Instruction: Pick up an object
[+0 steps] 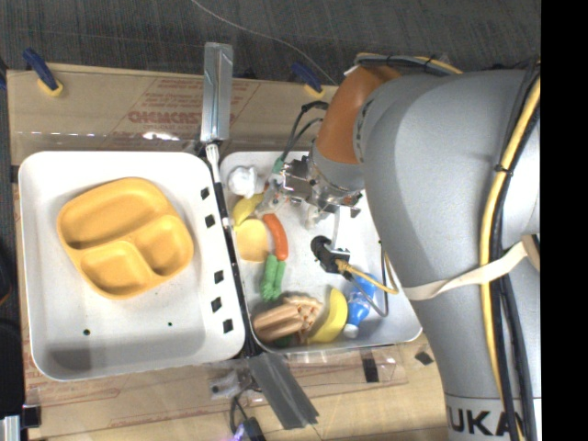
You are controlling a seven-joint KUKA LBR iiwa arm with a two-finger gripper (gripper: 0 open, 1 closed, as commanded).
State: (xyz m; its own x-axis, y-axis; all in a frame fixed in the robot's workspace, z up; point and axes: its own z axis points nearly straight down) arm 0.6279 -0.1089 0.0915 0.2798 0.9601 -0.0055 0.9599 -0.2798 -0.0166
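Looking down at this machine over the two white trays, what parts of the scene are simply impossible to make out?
- Gripper: the camera view leaves it small and cluttered with cables, so its state is unclear.
- Right bin: the grey arm covers its right side, hiding whatever lies there.
- Blue object: half tucked behind the banana; too small to identify.
- White object at the bin's top: blurred, unidentifiable.

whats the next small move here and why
Probably lower the hand toward the toys just below it. It sits over the upper part of the right bin, nothing shows between its fingers, and the orange carrot and yellow lemon-like fruit lie closest. The left bin holds just a yellow tray.
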